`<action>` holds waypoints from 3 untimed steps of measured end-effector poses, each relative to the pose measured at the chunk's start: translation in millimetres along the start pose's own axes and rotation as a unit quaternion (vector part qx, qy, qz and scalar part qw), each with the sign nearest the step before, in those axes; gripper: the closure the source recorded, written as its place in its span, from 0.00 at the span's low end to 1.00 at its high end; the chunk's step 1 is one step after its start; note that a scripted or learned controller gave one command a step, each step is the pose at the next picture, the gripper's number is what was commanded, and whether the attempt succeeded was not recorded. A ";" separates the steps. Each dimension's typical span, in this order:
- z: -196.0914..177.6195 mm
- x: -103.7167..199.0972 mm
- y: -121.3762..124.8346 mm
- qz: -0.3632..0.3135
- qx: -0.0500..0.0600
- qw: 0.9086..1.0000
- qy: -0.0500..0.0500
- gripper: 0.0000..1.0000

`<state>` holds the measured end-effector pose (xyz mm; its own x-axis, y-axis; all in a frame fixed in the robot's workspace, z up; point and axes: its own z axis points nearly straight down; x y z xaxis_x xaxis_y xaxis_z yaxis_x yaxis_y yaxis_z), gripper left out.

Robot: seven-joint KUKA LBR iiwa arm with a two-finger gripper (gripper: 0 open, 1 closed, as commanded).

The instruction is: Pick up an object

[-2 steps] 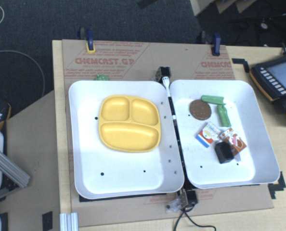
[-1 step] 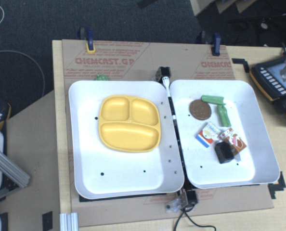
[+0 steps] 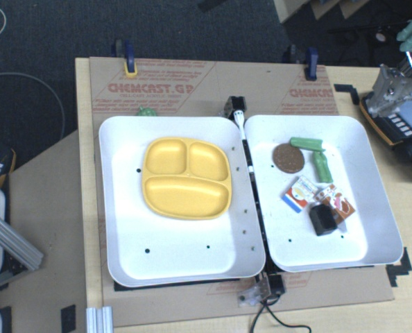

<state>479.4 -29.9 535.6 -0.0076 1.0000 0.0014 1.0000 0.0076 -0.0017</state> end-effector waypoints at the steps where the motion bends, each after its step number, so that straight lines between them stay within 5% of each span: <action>1: 0.4 58.1 0.1 0.000 0.000 1.000 0.000 1.00; 2: 0.1 -8.0 -0.5 0.007 0.000 1.000 -0.001 1.00; 3: 0.2 51.9 0.1 0.001 0.000 1.000 0.000 1.00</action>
<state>479.1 22.1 535.5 -0.0063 1.0000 0.0011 1.0000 0.0063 -0.0020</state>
